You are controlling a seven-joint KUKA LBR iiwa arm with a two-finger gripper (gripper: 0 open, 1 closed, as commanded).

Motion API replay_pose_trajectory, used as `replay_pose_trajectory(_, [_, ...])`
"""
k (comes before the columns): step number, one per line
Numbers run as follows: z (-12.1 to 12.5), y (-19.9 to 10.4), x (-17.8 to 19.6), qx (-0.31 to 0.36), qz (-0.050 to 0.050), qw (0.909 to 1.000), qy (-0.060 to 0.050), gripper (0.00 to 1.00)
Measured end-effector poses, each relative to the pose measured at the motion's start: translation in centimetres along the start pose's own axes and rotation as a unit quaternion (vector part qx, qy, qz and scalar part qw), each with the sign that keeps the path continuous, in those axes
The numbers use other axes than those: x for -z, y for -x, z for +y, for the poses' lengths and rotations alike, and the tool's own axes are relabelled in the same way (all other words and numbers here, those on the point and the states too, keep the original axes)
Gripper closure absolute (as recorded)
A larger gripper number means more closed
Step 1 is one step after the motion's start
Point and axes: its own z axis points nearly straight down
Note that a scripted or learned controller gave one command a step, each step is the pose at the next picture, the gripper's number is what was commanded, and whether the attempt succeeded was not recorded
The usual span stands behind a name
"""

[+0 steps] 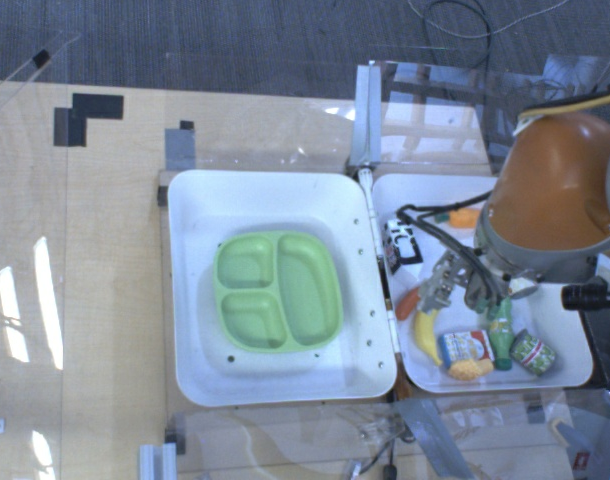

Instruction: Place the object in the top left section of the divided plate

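divided plate [278, 291] | light green, three sections | flat, centred in left bin [185, 268]

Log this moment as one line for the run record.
arm: over right bin | gripper: above banana, grasp unclear | divided plate: left bin, nothing in it | stage: picking

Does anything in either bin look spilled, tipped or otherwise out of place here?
Nothing stands out. The green divided plate lies flat in the left bin. The banana, green bottle and other toy foods lie loosely heaped in the right bin, under the gripper.
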Motion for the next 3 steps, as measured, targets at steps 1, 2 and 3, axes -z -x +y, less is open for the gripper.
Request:
replay_pose_trajectory(1, [3.9, -1.9, -0.1, 0.084, 0.0, 0.9964, 0.001, 1.0])
replay_pose_trajectory(2, [13.3, -6.7, -4.6, 0.202, 0.002, 0.9793, 0.001, 1.0])
replay_pose_trajectory(3, [13.0, -6.0, -12.2, 0.417, -0.007, 0.909, 0.004, 1.0])
